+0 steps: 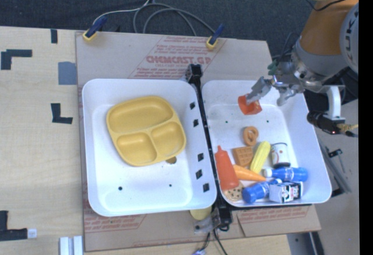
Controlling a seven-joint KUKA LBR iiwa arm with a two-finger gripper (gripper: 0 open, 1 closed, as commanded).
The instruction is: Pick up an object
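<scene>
Gripper (257, 97) pinching small red-orange block (250, 107), blunt wedge shape.

A small red block (250, 107) sits in the upper part of the right bin (303, 131), just below and left of the gripper (269, 90); whether a fingertip touches it cannot be told. Further below the gripper, toward the near end of that bin, lies a cluster: a pretzel (250, 134), a yellow corn cob (260, 156), an orange bottle (225, 168), a carrot (250, 174), a waffle piece (242, 156), a blue bottle (289, 174), a blue cup (254, 192) and a small carton (285, 191).
</scene>
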